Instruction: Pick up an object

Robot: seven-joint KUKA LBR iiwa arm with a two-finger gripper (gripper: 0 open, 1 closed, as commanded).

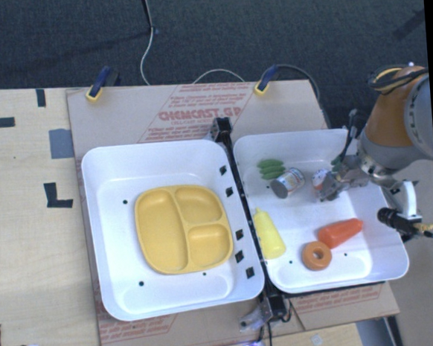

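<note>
In the right bin [380,264], right of centre in the frame, lie a carrot [340,231], a donut [316,255], a yellow bottle [268,233], a can [287,183] and green pods [270,168]. The gripper [328,187] is low beside the can; I cannot tell its opening. A yellow plate [183,228] fills the left bin [105,177]

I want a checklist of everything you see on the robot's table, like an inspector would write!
Surface: cardboard sheet on a wooden bench, bearing two shallow white bins, left bin and right bin.
Job's things: in the right bin, orange plastic carrot, tan ring doughnut, yellow plastic piece by the divider, green pod, small silver can.
Clutter: yellow compartment plate in the left bin.
Hand: the grey arm's hand is low over the right bin, beside the can; its grip is too small to judge.
Cables: white cable at the back; blue-yellow clamps.
Surroundings: dark carpet.
</note>
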